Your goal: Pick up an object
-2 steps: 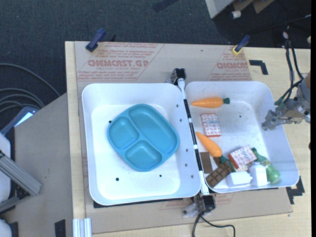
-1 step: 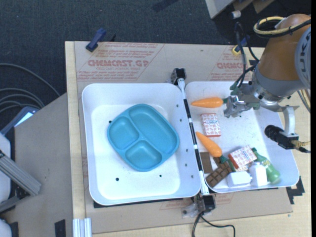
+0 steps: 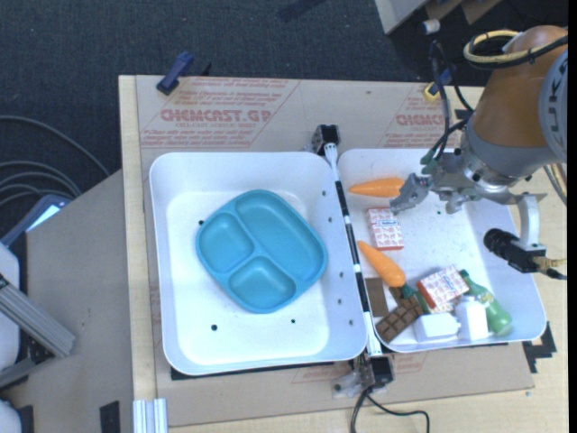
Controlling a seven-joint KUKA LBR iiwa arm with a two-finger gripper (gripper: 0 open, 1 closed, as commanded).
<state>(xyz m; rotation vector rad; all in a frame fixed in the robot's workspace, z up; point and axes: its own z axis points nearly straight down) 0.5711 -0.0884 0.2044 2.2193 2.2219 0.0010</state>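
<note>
My gripper hangs over the back of the right bin, open, with nothing between its fingers. Just to its left an orange carrot lies by the bin's back wall. In front of that carrot sits a small red-and-white carton. A second carrot lies near the divider. Crowded into the front corner are a brown chocolate bar, a red-patterned box, a white bottle, a green item and a white block.
The left bin holds a blue sectioned plate. A black clamp sits at the back where the bins meet. The arm's orange band and its cables rise at the upper right.
</note>
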